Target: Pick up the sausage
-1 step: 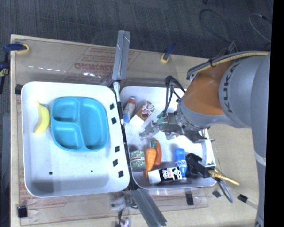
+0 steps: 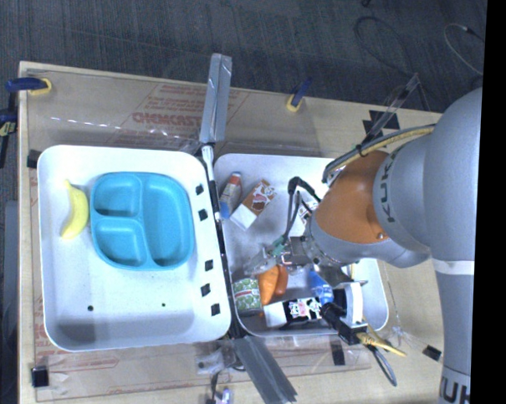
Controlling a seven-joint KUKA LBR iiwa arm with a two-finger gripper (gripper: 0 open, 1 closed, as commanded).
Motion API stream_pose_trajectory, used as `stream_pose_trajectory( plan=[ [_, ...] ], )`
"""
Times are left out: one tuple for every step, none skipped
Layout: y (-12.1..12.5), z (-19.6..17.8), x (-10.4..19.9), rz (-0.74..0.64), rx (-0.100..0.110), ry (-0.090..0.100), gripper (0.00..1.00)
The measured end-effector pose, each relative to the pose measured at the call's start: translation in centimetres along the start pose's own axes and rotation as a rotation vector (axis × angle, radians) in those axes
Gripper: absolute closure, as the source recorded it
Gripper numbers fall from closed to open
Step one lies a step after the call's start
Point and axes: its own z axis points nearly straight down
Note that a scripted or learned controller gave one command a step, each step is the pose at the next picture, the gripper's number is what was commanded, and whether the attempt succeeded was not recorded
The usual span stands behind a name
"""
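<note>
Camera view showed the hand (image 2: 286,255) low in the right bin (image 2: 374,315), just above the orange-brown sausage (image 2: 272,284); its grip could not be told. Judging so, the sausage lay unlifted; grasping and raising remained.

View: single fixed camera, set above the bench (image 2: 104,362).
Facing: downward at a slant, bench edges running slightly skewed across the picture.
Distance: far enough to take in both white bins whole, plus dark floor beyond the bench's far edge.
Landmark: central divider (image 2: 208,237) between the bins, near the picture's middle.
Left of divider: left bin (image 2: 55,314), seen entire, with a blue tray (image 2: 143,219) inside.
Right of divider: right bin (image 2: 275,169), partly covered by the arm (image 2: 404,203) entering from the picture's right.
Beyond divider: clear panel and clamps along the bench's far edge.
Overlap: none, one view.
</note>
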Motion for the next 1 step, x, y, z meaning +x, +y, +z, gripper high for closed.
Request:
stream_pose_trajectory(
  plan=[
    [9.04,0.01,-3.07,-0.155,-0.003,-0.001,0.0]
  ],
)
